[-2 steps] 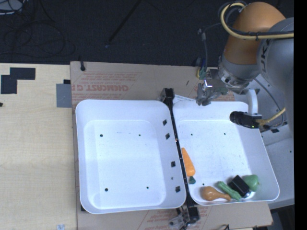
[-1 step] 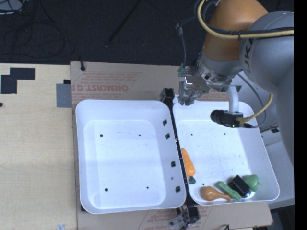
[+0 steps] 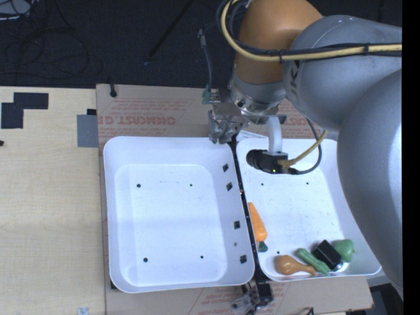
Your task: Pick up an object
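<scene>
Right now my end effector (image 3: 222, 128) hangs over the far rim where the two bins meet, at the top of the seam between them. From this angle I cannot tell whether it is open or closed, and I see nothing held in it.

Everything worth picking lies in the right bin (image 3: 298, 199), toward the near side of the view from where I am. Closest is the orange carrot-shaped piece (image 3: 257, 223), which lies just beside the inner wall of that bin, almost against the seam. Its long axis runs nearly parallel to the seam, with the thicker end toward me and the tip toward the near edge. I judge I would travel along the seam toward the near side, shift slightly into the right bin, and close across its short width.

That wall is the difficulty, since it leaves little room on the carrot's seam side and plenty of bare floor on the other.

Farther off, in the near corner, a tan gourd-like piece (image 3: 292, 264), a green piece (image 3: 310, 259), a black block (image 3: 326, 253) and a rounder green piece (image 3: 343, 247) crowd together, touching or nearly so, close to the rim. I judge them harder to separate.

The left bin (image 3: 170, 215) offers free room for moving.
</scene>
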{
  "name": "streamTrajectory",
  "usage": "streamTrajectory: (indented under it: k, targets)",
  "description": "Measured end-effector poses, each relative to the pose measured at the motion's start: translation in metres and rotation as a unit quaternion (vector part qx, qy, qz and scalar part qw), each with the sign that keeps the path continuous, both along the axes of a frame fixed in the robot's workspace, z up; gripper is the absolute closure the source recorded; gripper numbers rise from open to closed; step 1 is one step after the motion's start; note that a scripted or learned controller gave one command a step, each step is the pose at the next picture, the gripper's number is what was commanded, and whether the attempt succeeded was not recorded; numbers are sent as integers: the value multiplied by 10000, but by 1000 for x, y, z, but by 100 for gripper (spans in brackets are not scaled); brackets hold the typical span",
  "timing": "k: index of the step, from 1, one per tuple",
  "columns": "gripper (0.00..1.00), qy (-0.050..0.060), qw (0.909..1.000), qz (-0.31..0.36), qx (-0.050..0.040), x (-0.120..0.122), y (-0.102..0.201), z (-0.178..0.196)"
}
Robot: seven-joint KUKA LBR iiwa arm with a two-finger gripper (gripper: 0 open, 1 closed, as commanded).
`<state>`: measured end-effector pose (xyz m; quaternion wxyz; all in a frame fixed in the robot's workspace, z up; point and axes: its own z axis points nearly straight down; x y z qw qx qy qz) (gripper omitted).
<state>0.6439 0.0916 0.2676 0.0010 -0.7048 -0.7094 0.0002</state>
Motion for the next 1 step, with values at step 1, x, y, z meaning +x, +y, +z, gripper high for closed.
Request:
streamTrajectory:
  k: [1]
  targets:
    - [100,-32,10000,2,10,0,53,74]
